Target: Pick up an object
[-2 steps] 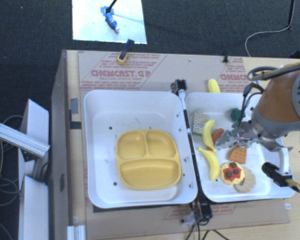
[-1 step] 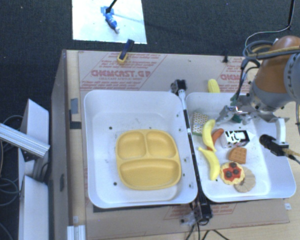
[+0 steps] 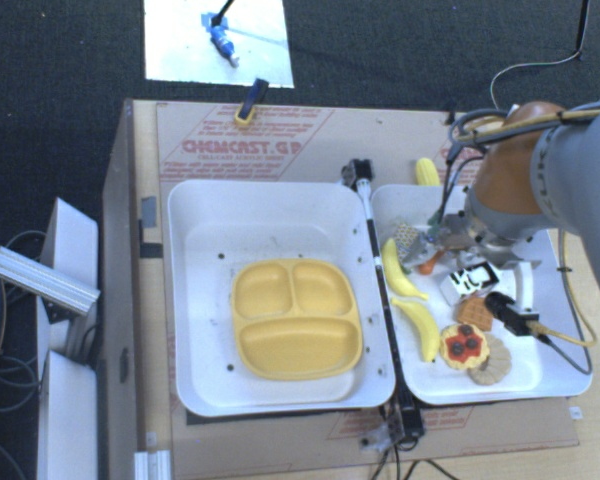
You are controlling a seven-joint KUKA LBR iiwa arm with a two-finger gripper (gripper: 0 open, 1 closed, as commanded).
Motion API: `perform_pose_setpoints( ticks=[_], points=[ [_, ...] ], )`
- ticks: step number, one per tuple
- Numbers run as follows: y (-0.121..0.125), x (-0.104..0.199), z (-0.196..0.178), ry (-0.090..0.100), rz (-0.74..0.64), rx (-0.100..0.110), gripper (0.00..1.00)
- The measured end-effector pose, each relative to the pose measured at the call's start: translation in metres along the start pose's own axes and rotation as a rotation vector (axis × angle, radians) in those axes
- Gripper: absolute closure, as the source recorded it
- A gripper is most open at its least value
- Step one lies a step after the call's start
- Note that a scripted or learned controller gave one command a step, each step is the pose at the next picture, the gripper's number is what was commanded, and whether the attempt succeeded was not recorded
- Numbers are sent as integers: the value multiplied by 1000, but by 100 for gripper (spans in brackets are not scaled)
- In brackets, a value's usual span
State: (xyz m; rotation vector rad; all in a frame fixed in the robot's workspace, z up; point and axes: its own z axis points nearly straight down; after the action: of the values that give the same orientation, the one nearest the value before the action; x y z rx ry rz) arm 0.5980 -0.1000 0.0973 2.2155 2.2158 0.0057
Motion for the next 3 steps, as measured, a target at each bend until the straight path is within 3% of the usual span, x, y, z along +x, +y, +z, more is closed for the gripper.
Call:
perform_pose_setpoints(
  ticks=[1,2,3],
  points=[
    [-49,3,13,2,-1,8,0],
    [-6,-17,13,3,-3,6,0],
    [-19,-60,-72,1,-1,4,0]
  ],
)
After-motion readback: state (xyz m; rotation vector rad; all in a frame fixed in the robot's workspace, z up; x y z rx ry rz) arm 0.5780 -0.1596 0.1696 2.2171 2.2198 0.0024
